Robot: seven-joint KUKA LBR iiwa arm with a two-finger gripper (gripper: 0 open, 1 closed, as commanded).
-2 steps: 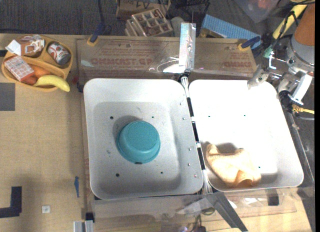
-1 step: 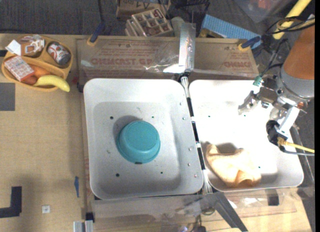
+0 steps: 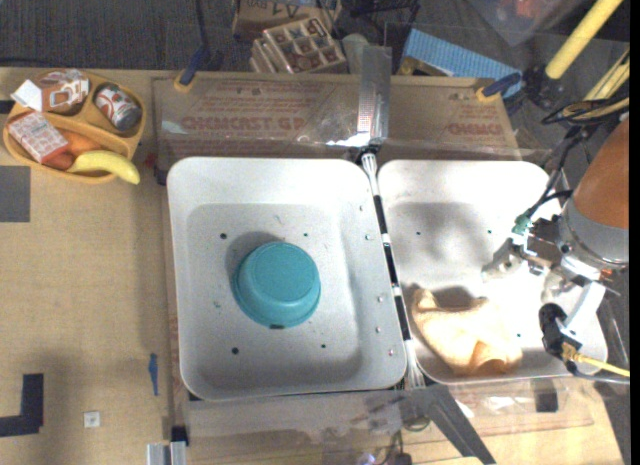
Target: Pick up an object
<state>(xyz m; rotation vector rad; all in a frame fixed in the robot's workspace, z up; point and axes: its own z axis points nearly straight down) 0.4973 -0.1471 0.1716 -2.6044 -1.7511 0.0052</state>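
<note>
Two white bins: we see a teal bowl (image 3: 278, 283) in the left bin (image 3: 200, 203); a tan cloth (image 3: 460, 338) lies in the right bin (image 3: 440, 193) near the gripper (image 3: 515, 253), whose state we cannot tell.

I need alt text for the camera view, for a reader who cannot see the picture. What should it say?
Two shallow white bins sit side by side on a bench: the left bin holds a teal bowl lying upside down, and the right bin holds a tan, crumpled object near its front edge. The grey arm's gripper is above the right bin, beside that object.
</note>
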